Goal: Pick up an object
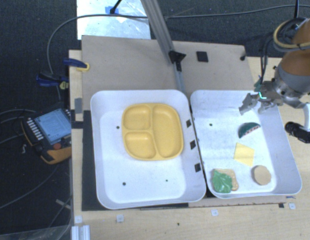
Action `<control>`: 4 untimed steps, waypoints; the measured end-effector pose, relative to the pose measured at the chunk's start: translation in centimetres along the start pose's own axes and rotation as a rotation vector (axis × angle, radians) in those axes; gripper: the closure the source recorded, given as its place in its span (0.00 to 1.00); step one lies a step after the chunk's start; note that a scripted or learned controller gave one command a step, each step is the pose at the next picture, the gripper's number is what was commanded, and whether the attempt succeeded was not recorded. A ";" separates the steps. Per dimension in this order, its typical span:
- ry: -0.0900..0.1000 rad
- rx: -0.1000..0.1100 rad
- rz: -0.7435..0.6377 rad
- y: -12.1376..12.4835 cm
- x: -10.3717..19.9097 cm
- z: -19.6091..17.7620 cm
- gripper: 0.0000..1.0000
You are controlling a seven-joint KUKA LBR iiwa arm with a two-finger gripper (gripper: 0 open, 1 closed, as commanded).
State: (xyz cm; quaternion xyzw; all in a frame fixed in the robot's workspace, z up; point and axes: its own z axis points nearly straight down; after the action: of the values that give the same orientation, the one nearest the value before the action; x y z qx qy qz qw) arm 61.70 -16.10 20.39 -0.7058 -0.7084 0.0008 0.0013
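While the gripper (252,104) is hanging over the far right part of the right bin (215,134), its fingers are standing apart with nothing between them. Below it are lying a green wedge (249,129), a yellow square (244,154), a tan disc (261,175) and a green-topped piece (224,180). A yellow divided plate (152,131) is sitting in the left bin (109,184). Both bins are resting on a brown board (124,59), with dark carpet (29,34) lying beyond.
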 end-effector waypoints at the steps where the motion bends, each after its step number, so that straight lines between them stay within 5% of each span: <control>1: -0.001 -0.005 -0.001 0.1 0.0 -0.2 0.00; 3: -0.001 -0.001 0.002 -1.1 -0.3 11.6 0.00; 4: -0.001 -0.006 0.002 -1.0 -0.3 11.8 0.00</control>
State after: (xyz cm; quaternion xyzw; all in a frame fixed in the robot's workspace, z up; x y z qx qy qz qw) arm 60.70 -16.36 8.62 -0.7066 -0.7076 -0.0008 -0.0012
